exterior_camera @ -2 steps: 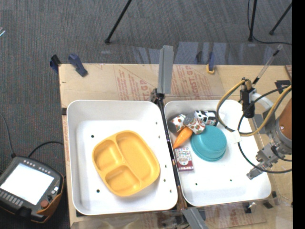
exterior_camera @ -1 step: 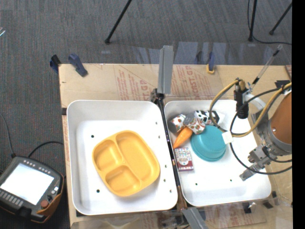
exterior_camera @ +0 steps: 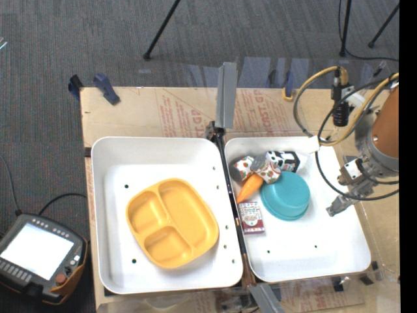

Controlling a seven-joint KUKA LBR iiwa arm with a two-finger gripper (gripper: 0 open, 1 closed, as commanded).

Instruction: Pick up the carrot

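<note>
The orange carrot (exterior_camera: 249, 188) lies in the right bin (exterior_camera: 306, 256) near its left wall, tilted. Its upper end touches a small patterned can (exterior_camera: 265, 170) and its right side is next to a teal bowl (exterior_camera: 287, 195). My gripper (exterior_camera: 341, 202) hangs over the right bin's right side, to the right of the bowl and well apart from the carrot. Nothing shows in its grasp. The grey arm with its orange band (exterior_camera: 389, 126) comes in from the right edge.
A red and white small box (exterior_camera: 251, 216) lies just below the carrot. A black and white cow-patterned item (exterior_camera: 285, 160) and a round spotted item (exterior_camera: 243, 167) sit above it. A yellow divided plate (exterior_camera: 171, 222) is in the left bin (exterior_camera: 111, 175). Cables (exterior_camera: 313, 103) loop by the arm.
</note>
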